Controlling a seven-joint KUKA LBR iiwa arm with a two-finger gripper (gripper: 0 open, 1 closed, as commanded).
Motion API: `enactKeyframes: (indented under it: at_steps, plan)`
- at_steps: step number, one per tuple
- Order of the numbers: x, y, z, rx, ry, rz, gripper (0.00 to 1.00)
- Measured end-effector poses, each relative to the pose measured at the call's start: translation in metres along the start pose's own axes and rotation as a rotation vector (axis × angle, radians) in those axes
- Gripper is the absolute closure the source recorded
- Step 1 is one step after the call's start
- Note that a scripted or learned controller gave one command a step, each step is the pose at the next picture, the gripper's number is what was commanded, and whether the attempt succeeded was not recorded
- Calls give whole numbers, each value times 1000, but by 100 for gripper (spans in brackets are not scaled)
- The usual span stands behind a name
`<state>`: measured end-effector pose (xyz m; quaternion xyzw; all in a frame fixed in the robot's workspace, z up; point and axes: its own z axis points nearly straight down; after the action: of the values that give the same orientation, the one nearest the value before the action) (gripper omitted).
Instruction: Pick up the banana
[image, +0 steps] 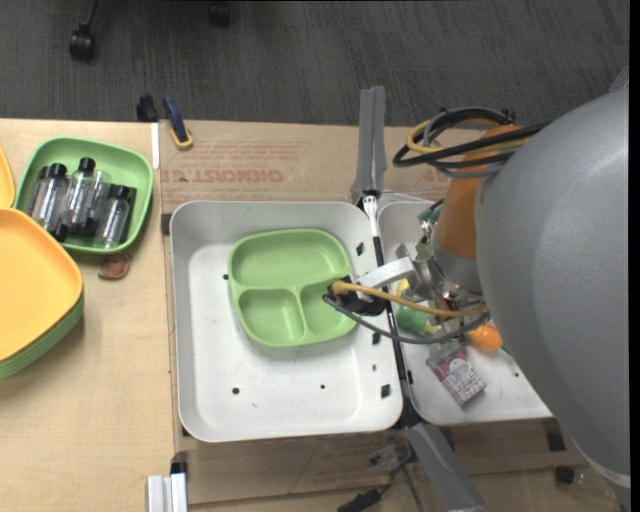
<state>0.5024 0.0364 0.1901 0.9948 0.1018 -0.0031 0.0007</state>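
The gripper sits low in the right bin, its state indeterminable, so no grasp of the banana is confirmed and the lift remains.

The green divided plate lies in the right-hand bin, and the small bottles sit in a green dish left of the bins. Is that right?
Not quite. The camera view shows the green divided plate in the left-hand bin, not the right-hand one. The small bottles do sit in a green dish left of the bins.
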Motion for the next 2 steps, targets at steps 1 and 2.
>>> enactKeyframes:
  at_steps: [1,2]
  plan:
    - [6,-31,39,-14,15,-50,0]
    - [0,-37,48,-29,22,-141,0]
